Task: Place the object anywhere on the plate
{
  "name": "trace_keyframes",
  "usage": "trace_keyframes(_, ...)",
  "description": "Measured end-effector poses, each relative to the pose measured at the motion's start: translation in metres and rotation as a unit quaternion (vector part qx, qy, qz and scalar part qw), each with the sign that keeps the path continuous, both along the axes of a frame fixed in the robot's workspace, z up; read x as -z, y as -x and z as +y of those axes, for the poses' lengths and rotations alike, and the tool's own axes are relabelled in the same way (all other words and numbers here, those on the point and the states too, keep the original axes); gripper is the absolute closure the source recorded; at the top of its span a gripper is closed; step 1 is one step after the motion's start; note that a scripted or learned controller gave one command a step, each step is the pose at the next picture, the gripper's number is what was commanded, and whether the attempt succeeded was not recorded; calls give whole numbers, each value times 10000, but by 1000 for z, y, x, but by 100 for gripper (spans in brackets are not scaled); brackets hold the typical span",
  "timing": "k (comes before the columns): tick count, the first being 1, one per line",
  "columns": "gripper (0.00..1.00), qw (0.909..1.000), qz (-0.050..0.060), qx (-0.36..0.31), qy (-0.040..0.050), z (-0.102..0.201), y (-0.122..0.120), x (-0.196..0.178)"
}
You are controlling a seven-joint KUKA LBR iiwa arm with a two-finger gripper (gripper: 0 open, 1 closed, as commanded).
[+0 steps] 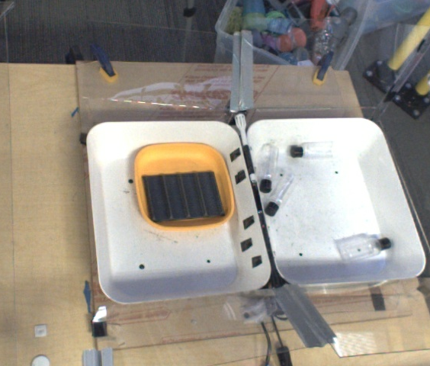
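The small clear plastic vials with black caps [361, 245] look light and slippery: grip mid-body, carry left to orange plate [184, 156]; claw state untellable

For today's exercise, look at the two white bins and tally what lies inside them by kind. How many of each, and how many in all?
Orange plate, left bin: 1
Black ribbed block, lying on the plate: 1
Clear vials with black caps, right bin: 4, namely one at the top, two near the divider, one at the lower right
Total: 6
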State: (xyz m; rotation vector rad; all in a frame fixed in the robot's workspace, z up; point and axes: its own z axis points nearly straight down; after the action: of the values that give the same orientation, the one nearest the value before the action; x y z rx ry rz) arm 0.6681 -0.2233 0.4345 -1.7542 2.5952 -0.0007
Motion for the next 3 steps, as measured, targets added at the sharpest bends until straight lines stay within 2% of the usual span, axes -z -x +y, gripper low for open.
trace_keyframes(1, 100, 9888, 31, -1494, -2, 2, 0, 20)
trace_keyframes(2, 100, 9537, 2, -3008, 14, 2, 0, 0)
trace_keyframes(3, 100, 9024, 3, -4309, 14, 10, 0, 1)
